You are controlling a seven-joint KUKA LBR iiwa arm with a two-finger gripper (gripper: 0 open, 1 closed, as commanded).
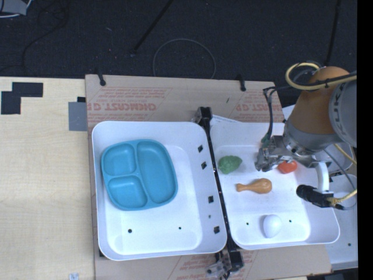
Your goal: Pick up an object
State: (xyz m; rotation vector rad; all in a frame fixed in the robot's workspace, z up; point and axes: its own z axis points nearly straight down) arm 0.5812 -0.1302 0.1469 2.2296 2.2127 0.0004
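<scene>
the grey arm with its orange band (317,107) reaches into the right white bin (294,235) from that bin's right edge. its two-finger gripper (266,161) hangs low over the bin's upper middle, and whether it is open or closed on anything cannot be told (dark metal against shadow). a small red-orange rounded object (287,167) lies just beside the gripper, toward the right edge. a green leafy lump (229,164) sits near the bin's left edge, a tan drumstick-shaped toy (255,186) lies near the centre, and a white egg-like ball (271,225) rests near the bottom edge. in the left white bin (148,241), a light blue three-compartment plastic tray (139,174) lies toward its left edge.
</scene>
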